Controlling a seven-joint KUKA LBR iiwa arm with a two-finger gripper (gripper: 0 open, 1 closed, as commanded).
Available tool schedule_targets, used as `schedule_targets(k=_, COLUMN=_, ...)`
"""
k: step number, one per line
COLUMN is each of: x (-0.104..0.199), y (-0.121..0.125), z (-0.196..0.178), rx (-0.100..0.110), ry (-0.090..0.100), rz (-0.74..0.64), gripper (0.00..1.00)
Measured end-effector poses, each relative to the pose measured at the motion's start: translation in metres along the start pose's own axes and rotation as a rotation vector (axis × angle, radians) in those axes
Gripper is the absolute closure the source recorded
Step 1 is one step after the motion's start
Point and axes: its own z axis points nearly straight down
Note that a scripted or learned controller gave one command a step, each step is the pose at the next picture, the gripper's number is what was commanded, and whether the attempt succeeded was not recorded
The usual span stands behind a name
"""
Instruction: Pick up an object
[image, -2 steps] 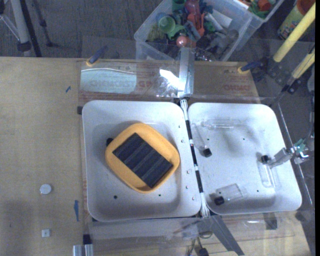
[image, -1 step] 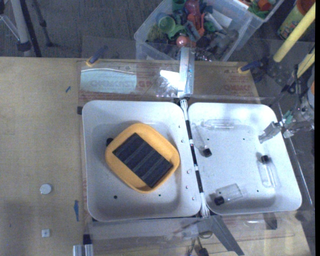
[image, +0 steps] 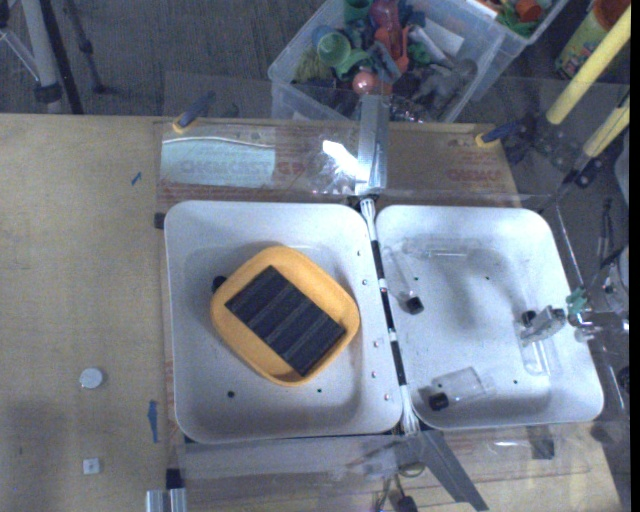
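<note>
I see the yellow block (image: 284, 314) taking up the middle of the left bin (image: 190, 400); the right bin (image: 480, 300) lies mostly open, small clear pieces (image: 455, 385) near its lower edge.

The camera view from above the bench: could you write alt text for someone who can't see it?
Two shallow white bins sit side by side on a wooden bench: the left bin holds a yellow block with a dark ribbed top, and the right bin holds a few small clear items with dark caps. A clear tub of colourful toys stands behind them.
</note>
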Motion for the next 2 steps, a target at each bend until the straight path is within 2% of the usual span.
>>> schedule_targets(k=1, x=0.0058, y=0.0336, z=0.0711, rx=-0.006, ry=0.01, rz=-0.004, gripper=0.0)
schedule_targets(k=2, x=0.0031, y=0.0328, z=0.0623, rx=-0.005, ry=0.004, rz=-0.001, gripper=1.0)
